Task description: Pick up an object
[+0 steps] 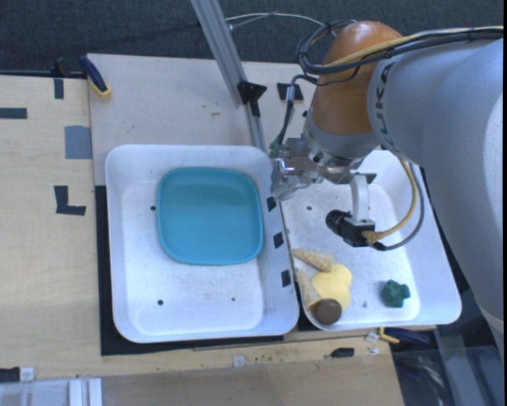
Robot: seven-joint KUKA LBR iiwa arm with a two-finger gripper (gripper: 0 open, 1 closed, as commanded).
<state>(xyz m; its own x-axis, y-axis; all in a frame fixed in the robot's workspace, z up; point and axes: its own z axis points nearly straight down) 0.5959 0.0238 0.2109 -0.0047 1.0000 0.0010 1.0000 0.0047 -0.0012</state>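
Two white bins sit side by side on the bench, and the arm comes in from three o'clock, its orange band up near twelve. The gripper hangs over the upper left corner of the right bin, right beside the wall shared with the left bin. Whether it is released or clenched cannot be told from here; the wrist hardware covers it.

Over in the left bin lies a blue plate, flat, filling the upper middle, at about nine o'clock from the gripper and close by.

The small pieces are down at six o'clock from the gripper, well apart from it, along the right bin's lower edge. There is a yellow toy with a brown end touching it, and a cream cone lying just above, another cone-like piece along its left side. Further toward five o'clock sits a little green object, on its own near the bin's lower right corner.

A black fitting with a yellow cable dangles between the gripper and those pieces.
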